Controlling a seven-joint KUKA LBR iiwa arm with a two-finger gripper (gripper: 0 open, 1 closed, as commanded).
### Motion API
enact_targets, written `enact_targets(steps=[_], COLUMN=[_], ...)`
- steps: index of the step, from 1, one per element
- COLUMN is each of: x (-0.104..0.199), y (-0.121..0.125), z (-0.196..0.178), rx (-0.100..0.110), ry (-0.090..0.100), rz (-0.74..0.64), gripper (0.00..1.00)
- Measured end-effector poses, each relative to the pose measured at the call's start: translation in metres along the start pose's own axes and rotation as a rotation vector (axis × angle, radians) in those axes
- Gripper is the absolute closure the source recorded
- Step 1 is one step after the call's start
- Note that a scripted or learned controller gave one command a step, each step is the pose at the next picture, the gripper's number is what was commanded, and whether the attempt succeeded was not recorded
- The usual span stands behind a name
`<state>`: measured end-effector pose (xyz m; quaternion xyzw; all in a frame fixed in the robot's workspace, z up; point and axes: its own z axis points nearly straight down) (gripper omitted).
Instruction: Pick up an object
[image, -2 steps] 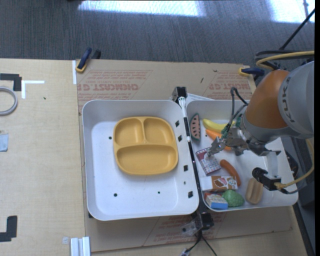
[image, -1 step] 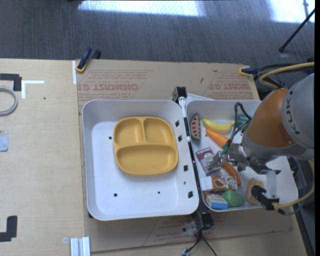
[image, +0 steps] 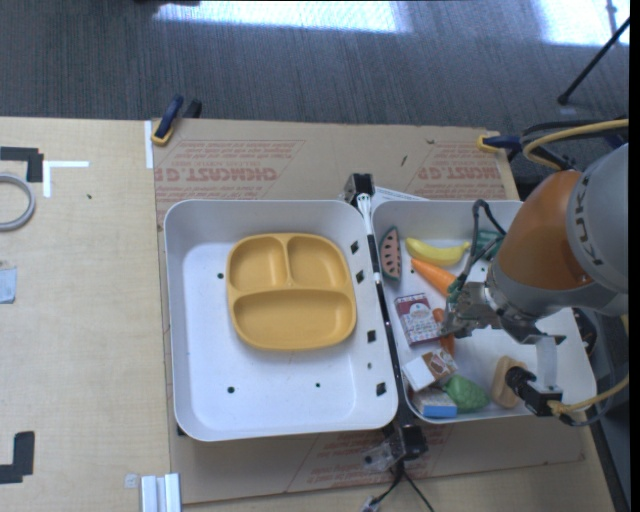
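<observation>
Cardboard-covered bench (image: 80, 330), two white bins side by side. Left bin (image: 200, 400) has a yellow divided plate (image: 291, 290) at center. Right bin (image: 575, 375) holds toy food: watermelon slice (image: 390, 253) at 10 o'clock, banana (image: 437, 249) and carrot (image: 433, 276) at 11, red packet (image: 415, 318) at 9, green piece (image: 466, 392) at 7. Gripper (image: 458, 318) low beside packet; grip state cannot tell.

light: bright, even | glare: top-edge floor (image: 300, 12) | shadows: soft | focus: slightly soft throughout

Robotics lab — cardboard-covered bench (image: 80, 330), two white bins (image: 190, 330), grey carpet (image: 300, 70), cables (image: 560, 135) — test rig.
</observation>
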<state>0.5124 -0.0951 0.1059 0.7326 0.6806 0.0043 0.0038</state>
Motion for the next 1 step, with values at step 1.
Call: enact_targets(steps=[1], x=[0.0234], y=[0.0516], z=[-0.1845], rx=[0.01], ry=[-0.003], rz=[-0.015], gripper=[1.0])
